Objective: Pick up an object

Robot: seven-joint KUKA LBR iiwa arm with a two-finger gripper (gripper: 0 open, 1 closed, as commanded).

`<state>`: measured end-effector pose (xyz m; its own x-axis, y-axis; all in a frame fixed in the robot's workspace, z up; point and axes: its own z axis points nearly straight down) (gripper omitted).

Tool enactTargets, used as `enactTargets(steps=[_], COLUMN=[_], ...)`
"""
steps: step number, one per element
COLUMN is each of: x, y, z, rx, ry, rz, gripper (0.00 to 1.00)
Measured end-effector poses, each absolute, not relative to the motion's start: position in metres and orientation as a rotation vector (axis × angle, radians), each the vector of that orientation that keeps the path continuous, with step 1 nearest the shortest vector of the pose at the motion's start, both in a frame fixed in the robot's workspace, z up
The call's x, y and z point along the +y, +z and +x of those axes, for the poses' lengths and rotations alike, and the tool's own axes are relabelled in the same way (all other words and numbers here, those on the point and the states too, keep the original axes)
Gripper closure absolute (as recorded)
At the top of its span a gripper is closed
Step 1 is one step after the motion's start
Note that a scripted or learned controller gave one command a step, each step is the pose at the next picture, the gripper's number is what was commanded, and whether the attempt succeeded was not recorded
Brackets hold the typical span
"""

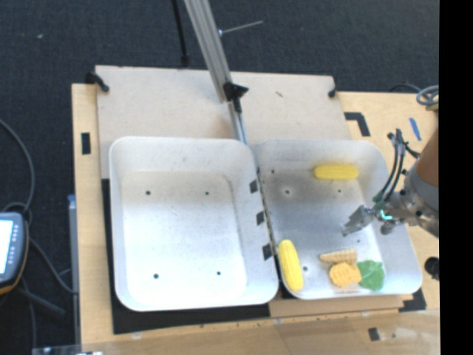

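The right bin (295, 161) holds several toy foods. A yellow oblong piece (335, 171) lies near its far wall. A yellow corn cob (290, 265) rests against the near left wall. In the near right corner lie a small tan piece (338, 257), an orange lump (344, 274) and a green piece (372, 274). My gripper (373, 222) hangs over the right side of this bin, above and just beyond the tan and green pieces. It is open, with nothing between its fingers (358, 221).
The left bin (126, 161) sits beside the right one, with a dark divider strip (260, 217) between them. A slanted metal rail (211, 43) rises from behind the bins. Cables (397, 161) trail off the arm at the right.
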<state>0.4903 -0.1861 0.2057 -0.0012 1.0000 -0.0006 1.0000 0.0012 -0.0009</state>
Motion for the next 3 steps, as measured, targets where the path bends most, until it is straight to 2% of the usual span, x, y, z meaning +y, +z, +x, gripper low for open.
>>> enactTargets(steps=[1, 2, 3], x=[-0.186, -0.181, -0.182], y=[0.207, 0.151, 0.099], z=[0.491, 0.500, 0.499], rx=[-2.224, -2.216, -2.219], ry=[-0.002, 0.003, 0.004], rz=[-2.223, -2.224, -2.222], gripper=[0.00, 0.00, 0.00])
